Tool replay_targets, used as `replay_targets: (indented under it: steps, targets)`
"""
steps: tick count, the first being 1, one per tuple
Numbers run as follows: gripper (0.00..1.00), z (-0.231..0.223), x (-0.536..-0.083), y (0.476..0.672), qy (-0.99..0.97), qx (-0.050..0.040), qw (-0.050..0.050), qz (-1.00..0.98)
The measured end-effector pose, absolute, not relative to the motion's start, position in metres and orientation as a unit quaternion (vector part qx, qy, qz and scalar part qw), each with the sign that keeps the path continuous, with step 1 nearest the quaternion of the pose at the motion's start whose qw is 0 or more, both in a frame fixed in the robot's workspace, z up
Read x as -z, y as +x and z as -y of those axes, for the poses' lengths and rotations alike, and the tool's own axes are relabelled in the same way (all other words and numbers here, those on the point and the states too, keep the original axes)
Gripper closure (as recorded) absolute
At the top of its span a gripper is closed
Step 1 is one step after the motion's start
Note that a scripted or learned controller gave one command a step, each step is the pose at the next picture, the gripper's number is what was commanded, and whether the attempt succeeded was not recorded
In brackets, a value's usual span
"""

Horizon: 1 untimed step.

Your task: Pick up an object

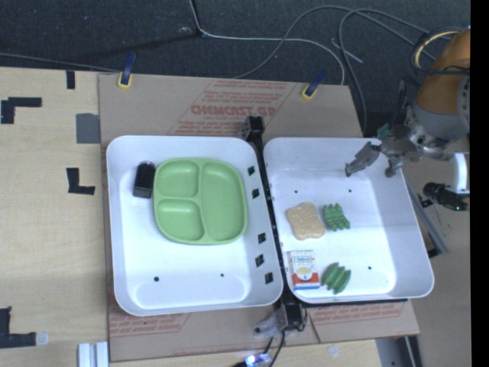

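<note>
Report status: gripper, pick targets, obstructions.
Gripper open, holding nothing, over right bin's far edge. Cracker, two green veg pieces, small carton untouched. Nothing in the way.

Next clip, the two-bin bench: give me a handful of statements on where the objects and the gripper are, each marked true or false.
1. The light green divided plate lies in the left white bin. True.
2. The small black block sits in the right white bin. False: it lies in the left bin, touching the plate's left edge.
3. The tan biscuit-shaped piece lies beside a dark green ridged toy vegetable. True.
4. The gripper holds the small red and white carton. False: nothing is between its open fingers, and the carton lies at the right bin's near edge.
5. A second green pod-shaped toy lies right of the carton. True.
</note>
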State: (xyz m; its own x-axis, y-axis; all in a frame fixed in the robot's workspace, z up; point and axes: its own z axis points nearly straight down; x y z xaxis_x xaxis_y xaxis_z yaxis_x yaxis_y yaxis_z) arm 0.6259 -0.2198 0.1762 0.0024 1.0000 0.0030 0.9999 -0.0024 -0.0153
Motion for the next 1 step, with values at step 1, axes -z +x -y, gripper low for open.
replay_targets:
  steps: [1]
  targets:
    - [0.0, 0.2195, -0.1851, 0.6296, -0.707, -0.0005, 0.0, 0.708]
